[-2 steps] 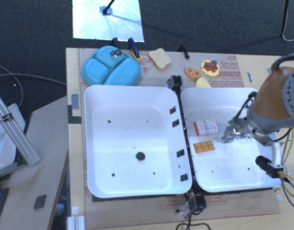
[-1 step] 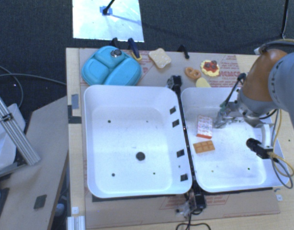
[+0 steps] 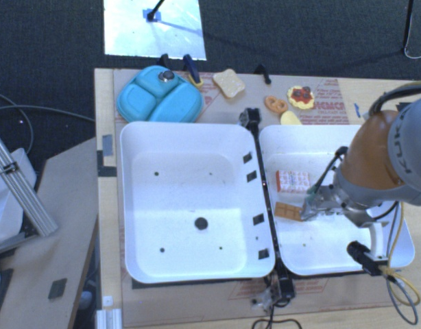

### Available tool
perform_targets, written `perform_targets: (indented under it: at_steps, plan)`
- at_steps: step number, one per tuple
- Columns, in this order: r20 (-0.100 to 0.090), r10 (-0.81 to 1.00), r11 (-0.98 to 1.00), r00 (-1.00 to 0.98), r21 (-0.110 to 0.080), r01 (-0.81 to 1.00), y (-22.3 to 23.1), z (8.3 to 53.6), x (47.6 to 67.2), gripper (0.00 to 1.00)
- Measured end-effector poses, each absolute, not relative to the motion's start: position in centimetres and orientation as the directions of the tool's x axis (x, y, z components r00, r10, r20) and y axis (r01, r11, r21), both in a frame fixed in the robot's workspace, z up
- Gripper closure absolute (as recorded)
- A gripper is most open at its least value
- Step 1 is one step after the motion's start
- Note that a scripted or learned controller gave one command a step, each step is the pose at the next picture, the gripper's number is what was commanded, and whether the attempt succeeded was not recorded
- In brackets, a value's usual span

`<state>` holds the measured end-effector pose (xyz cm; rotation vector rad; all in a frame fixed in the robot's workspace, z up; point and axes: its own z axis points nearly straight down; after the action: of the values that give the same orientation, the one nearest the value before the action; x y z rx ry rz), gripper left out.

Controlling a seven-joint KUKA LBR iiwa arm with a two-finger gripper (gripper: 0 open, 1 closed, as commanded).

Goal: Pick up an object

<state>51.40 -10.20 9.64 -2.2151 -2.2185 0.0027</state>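
Lying just left of the fingers (image 3: 308,211), the flat brown rectangular wafer block (image 3: 289,212) runs lengthwise left-right, touching them; finger opening cannot be told.

We take this for a robotics lab: two white bins (image 3: 190,204) sit on a plywood bench (image 3: 111,184) above dark carpet (image 3: 46,40), cables (image 3: 395,286) trail at lower right, and aluminium framing (image 3: 18,184) stands at the left edge.
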Motion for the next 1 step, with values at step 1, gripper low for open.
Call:
perform_targets:
  at_steps: [1]
  plan:
    - [-0.013, 1.000, -0.002, 0.002, 0.015, 1.000, -9.52, 8.94, 53.17, 1.00]
